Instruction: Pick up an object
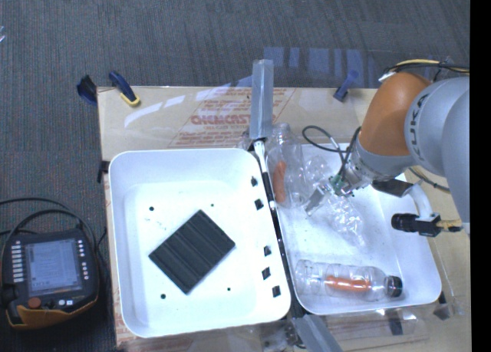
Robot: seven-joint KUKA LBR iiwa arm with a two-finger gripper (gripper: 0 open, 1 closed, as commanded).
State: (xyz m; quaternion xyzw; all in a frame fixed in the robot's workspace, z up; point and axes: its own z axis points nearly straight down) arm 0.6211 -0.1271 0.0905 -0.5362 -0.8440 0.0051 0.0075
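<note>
My gripper (321,199) is low in the right bin (418,254), reaching in from the right over a crumpled clear plastic bottle (341,216) near the bin's middle. A second clear bottle (281,168) with something orange inside leans against the bin's upper left corner, just left of the gripper. A third clear bottle (349,281) with an orange insert and a dark cap lies along the bin's front wall. In the left bin (130,182) a flat black ribbed pad (192,251) lies at a slant.
A raised divider (267,212) with black clips separates the two bins. A clear upright post (261,101) stands behind them. Blue clamps (123,88) grip the bench's back edge. A teach pendant (50,270) lies on the floor at left.
</note>
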